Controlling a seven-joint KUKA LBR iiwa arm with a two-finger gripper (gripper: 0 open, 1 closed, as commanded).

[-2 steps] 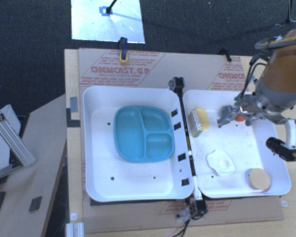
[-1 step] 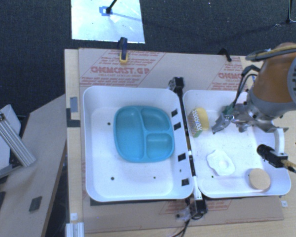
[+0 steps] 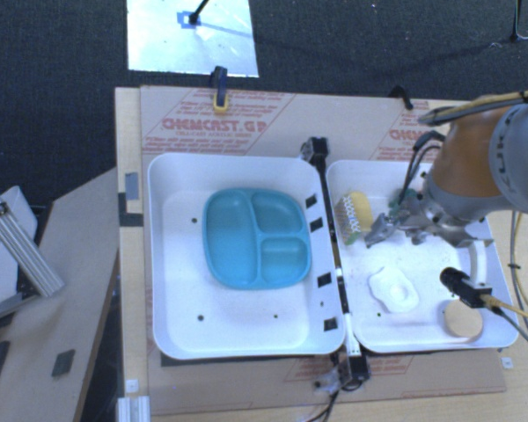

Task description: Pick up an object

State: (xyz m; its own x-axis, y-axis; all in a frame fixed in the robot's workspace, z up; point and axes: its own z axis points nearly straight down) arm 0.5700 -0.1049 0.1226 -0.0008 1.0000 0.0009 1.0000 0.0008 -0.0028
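In the camera view, the gripper (image 3: 376,232) hangs low in the right bin (image 3: 422,334), because the loose objects lie there. Its fingers look slightly apart and nothing is between them. A yellow corn-like object (image 3: 355,214) lies just beside the fingertips, on their far-left side, so I judge it is the likely target. A white object (image 3: 394,289) lies nearer to the camera than the fingers, and a tan round object (image 3: 462,321) lies further, at the bin's near right corner. The blue divided plate (image 3: 255,238) rests in the left bin (image 3: 172,323), well apart from the fingers.
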